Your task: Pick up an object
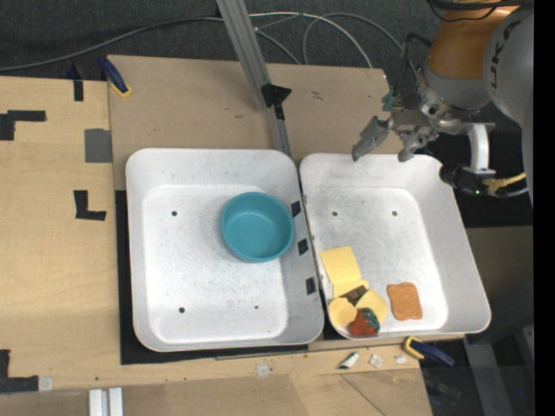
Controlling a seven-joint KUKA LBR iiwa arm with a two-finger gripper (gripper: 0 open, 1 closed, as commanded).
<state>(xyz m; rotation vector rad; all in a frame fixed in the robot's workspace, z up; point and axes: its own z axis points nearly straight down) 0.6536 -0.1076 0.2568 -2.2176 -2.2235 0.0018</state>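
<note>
The two white bins sat side by side on the bench; I logged the left bin and the right bin as separate zones. The arm entered from 3 o'clock and held the gripper above the right bin's far rim, at that bin's 12 o'clock. Its two fingers stood apart, with nothing between them.

The teal bowl rested upright, right of centre in the left bin, at roughly 8 o'clock from the gripper; being round, it had no long axis.

The nearer candidates lay in the right bin's near-left corner, at about 6 o'clock from the gripper: a yellow block, its long axis running roughly 12 to 6, a small plate of mixed pieces, and an orange slab. I judged the yellow block the closest target.
</note>
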